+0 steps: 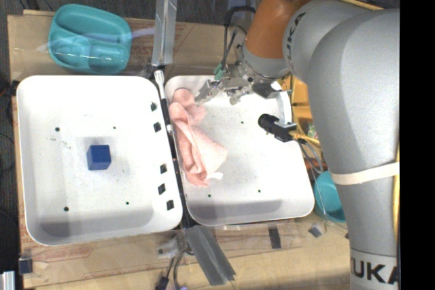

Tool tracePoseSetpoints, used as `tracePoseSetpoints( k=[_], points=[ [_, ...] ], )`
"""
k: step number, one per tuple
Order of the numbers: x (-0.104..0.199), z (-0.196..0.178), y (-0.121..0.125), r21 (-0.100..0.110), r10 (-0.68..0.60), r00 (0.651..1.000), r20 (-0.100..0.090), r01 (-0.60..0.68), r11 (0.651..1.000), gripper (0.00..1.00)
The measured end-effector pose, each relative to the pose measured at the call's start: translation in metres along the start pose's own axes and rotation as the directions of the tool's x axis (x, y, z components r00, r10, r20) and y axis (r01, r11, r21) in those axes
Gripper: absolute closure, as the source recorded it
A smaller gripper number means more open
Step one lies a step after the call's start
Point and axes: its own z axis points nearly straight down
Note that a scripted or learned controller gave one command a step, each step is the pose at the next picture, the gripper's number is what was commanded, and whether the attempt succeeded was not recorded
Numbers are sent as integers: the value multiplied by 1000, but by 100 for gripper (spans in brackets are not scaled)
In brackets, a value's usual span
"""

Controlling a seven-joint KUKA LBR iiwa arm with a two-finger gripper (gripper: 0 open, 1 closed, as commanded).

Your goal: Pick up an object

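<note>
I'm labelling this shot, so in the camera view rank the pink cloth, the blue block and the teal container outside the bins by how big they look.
1. Teal container, largest, though the pink cloth comes close
2. Pink cloth, crumpled in the right bin
3. Blue block, clearly smallest, in the left bin

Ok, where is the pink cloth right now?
The pink cloth lies in the right bin, against its left wall beside the divider, just below-left of the gripper.
</note>
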Motion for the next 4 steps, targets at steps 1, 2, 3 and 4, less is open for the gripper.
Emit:
tracePoseSetpoints(
  k=[1, 2, 3, 4],
  points=[
    [23, 53, 3, -3, -119, 993, 0, 119, 993, 0],
    [21, 54, -51, -4, -220, 976, 0, 220, 976, 0],
    [9, 28, -12, -5, -87, 996, 1, 87, 996, 0],
    [-2, 54, -75, -3, -118, 993, 0, 118, 993, 0]
  ],
)
